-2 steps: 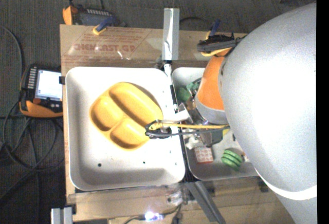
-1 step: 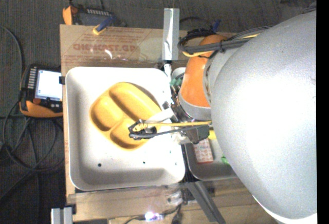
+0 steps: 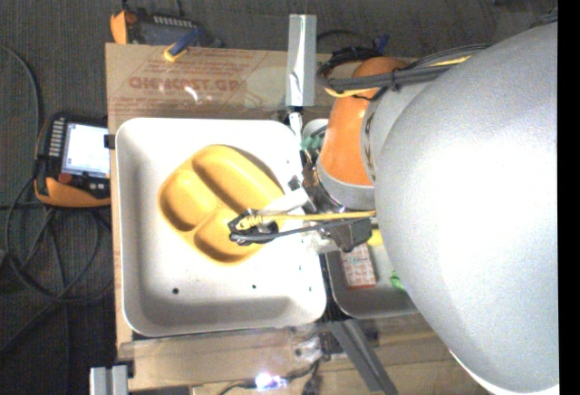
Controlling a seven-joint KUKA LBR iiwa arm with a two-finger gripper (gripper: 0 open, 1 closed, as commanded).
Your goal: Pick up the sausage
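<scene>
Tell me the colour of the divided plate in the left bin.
Yellow-orange; the plate shows best in the camera view, lying in the white left bin.

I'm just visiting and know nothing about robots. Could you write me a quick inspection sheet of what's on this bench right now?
Surface: two white bins; left bin in open sight, right bin mostly under the arm.
Job's things: sausage cannot be made out.
Clutter: yellow divided plate in the left bin; a red-and-white packet in the right bin.
Grippers: gripper low over the plate's near edge; too small to tell whether it holds anything.
Cables: black cords on the floor at left; thin cable along the gripper.
Surroundings: cardboard sheet behind the bins, handheld screen pendant on grey carpet.
</scene>
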